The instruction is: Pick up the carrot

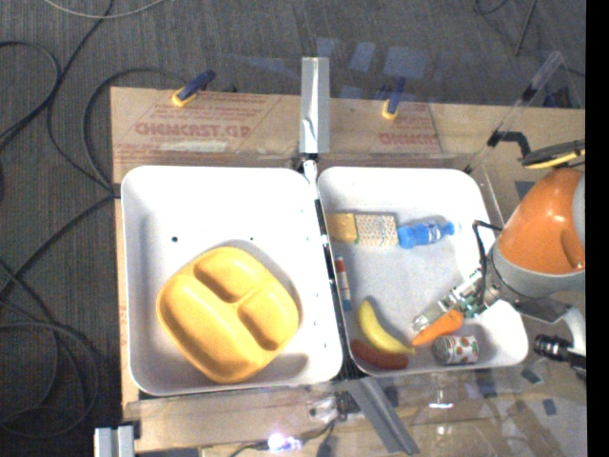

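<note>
The carrot (438, 330) is orange with a green top and lies slanted near the front right of the right bin (409, 184). Its green end points up and right toward my gripper (463, 298). The gripper hangs from the grey arm with the orange band (542, 236) and sits right at the carrot's green end, seemingly touching it. The orange body of the carrot stretches away from the gripper toward the banana.
In the right bin a yellow banana (376, 329) lies over a red item (381, 358) left of the carrot, and a small printed can (458, 348) lies just below it. A blue bottle (425, 231) and a tan sponge (363, 228) lie at the back. The left bin (152, 198) holds a yellow divided plate (228, 312).
</note>
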`<state>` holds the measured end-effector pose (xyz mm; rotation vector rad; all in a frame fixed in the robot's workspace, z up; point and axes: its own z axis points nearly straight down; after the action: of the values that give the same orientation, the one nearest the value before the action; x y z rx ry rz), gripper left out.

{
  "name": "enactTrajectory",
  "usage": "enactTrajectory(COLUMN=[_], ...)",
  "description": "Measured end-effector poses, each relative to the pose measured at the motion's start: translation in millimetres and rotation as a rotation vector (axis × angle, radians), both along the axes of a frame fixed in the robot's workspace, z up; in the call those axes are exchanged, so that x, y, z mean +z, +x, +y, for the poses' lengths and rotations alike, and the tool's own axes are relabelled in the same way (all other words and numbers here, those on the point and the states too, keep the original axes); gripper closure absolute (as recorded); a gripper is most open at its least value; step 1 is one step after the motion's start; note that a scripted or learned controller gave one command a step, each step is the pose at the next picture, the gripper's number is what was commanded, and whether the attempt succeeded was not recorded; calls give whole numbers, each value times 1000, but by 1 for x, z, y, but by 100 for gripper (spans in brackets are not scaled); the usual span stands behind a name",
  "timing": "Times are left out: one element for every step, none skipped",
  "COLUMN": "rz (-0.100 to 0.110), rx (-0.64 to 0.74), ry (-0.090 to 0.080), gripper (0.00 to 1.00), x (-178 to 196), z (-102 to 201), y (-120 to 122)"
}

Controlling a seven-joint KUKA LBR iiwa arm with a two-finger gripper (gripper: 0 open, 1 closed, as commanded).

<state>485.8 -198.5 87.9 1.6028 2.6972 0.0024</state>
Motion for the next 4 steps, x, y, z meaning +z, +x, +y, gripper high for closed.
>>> enactTrajectory(rz=[0, 0, 0, 0], rx=[0, 0, 0, 0], ry=[0, 0, 0, 0], gripper=[0, 0, 0, 0], x=[0, 0, 0, 0], z=[0, 0, 0, 0], y=[0, 0, 0, 0])
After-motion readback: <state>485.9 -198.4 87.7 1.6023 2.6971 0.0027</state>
